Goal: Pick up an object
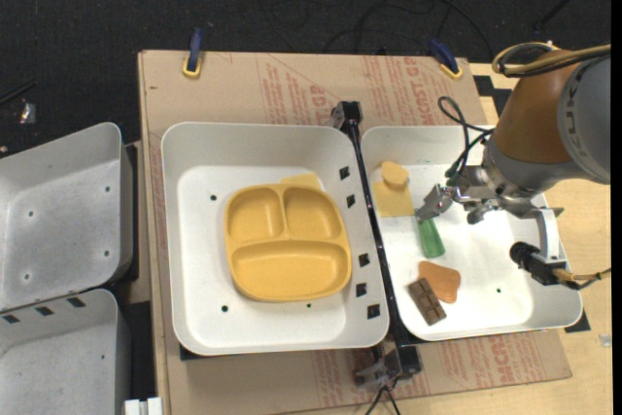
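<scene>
Fingers [429, 208] of the gripper [433, 206] hang over the right bin [505, 311], but the slanted overhead view does not let one tell whether they are spread or pressed together. They sit just above the upper end of a green cylinder [431, 238], which lies at six o'clock from the gripper; contact between the two cannot be judged.

A yellow block [393, 190] with a round knob on top rests at nine o'clock from the gripper, close against the divider between the bins. An orange wedge-shaped piece [442, 279] lies at six o'clock from the green cylinder, touching a brown chocolate-like bar [425, 300] at its seven o'clock.

The grey arm, with its orange band [533, 117], enters from three o'clock and bends over the right bin's upper half.

In the left bin [194, 306] a yellow divided tray [288, 243] lies flat near the centre. Both bins sit on a cardboard sheet [253, 78] held by clamps at twelve o'clock.
</scene>
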`<control>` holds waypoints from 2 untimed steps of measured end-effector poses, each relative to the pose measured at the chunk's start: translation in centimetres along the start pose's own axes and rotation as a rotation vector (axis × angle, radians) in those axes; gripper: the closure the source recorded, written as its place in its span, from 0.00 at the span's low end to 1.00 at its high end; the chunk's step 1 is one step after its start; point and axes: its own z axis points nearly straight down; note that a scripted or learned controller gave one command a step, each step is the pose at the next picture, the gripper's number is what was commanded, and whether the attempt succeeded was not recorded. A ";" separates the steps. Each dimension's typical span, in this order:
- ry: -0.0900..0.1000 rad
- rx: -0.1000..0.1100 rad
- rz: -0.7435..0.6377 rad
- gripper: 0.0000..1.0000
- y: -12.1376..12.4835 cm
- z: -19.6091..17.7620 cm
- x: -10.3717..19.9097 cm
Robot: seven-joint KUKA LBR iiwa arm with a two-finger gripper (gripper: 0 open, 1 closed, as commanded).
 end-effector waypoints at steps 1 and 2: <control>-0.001 -0.006 0.000 1.00 0.2 -1.4 0.0; -0.001 -0.010 -0.005 1.00 0.4 -6.8 1.1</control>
